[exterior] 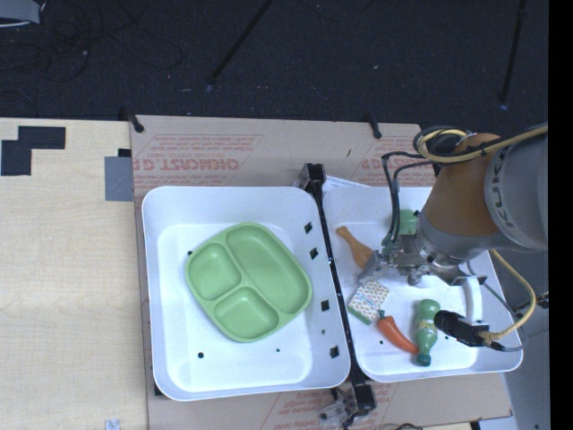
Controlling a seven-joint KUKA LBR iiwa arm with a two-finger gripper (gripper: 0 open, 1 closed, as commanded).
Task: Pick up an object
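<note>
My gripper [391, 268] is low over the middle of the right bin [363, 211], with the grey and orange arm reaching in from the right. An orange-brown piece [353, 244] lies just left of it, touching or nearly touching. Just below the gripper lies a small patterned packet [369, 301]. An orange-red carrot-like piece [395, 333] and a green bottle-shaped toy [423, 323] lie near the bin's front. A green object [408, 221] shows partly behind the wrist. Nothing is seen held.
The left bin [170, 240] holds a light green divided plate [248, 281]. A black divider [329, 276] runs between the two bins. Cardboard lies under the bins, on a pale wooden bench [63, 285].
</note>
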